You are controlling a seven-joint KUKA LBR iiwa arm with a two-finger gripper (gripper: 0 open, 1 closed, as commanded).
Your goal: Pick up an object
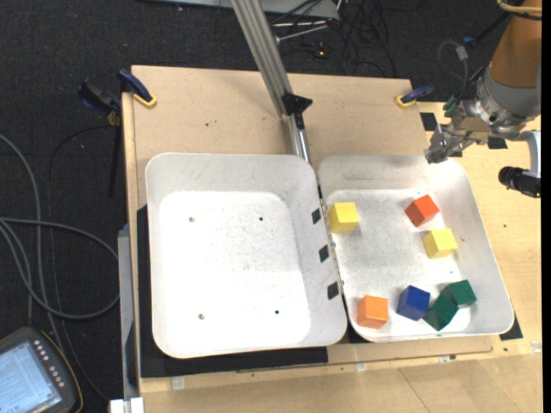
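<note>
Hovering at the far right corner of the right bin (pixel 482 198), the end effector (pixel 437 153) holds nothing visible, its opening indiscernible; the nearest orange block (pixel 422 211) lies just below, ungrasped.

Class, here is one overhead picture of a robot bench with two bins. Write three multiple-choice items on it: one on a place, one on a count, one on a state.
1. Where do the blocks lie?
A. In the right bin
B. In the left bin
C. On the bare bench

2. How many yellow blocks are there?
A. One
B. Two
C. Four

3. Where is the gripper?
A. Pressed on the blue block
B. Down in the left bin
C. Over the right bin's far rim, apart from every block

Key:
1 A: all seven blocks sit inside the right bin.
2 B: one yellow block lies near the divider, another yellow block below the orange-red block.
3 C: the gripper is at the bin's far edge, clear of the blocks.
</note>
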